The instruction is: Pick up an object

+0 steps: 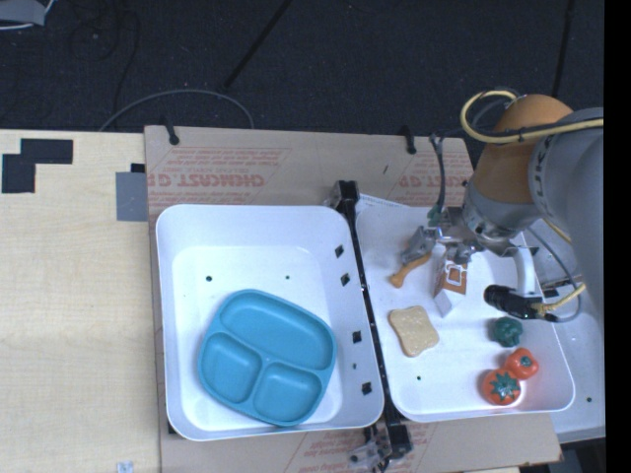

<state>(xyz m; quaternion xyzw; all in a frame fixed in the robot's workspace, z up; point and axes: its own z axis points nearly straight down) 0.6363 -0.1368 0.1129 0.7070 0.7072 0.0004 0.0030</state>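
My gripper [442, 248] hangs low over the back part of the right bin [463, 402]. Just to its left and touching or nearly touching it lies a small orange stick-shaped toy [407, 272]. A small white piece with an orange-brown patch [453, 278] sits right under the gripper. A tan bread slice [413, 330] lies in the bin's middle. Towards the right wall rest a dark green toy [507, 331] and two red tomato-like toys [523, 364] [501, 387]. I see nothing clearly held.
The left bin [182, 254] holds a blue divided plate [266, 356]. A black divider [357, 294] with clips runs between the bins. The arm [537, 166] and its cables cover the right bin's back right corner. Brown cardboard lies under both bins.
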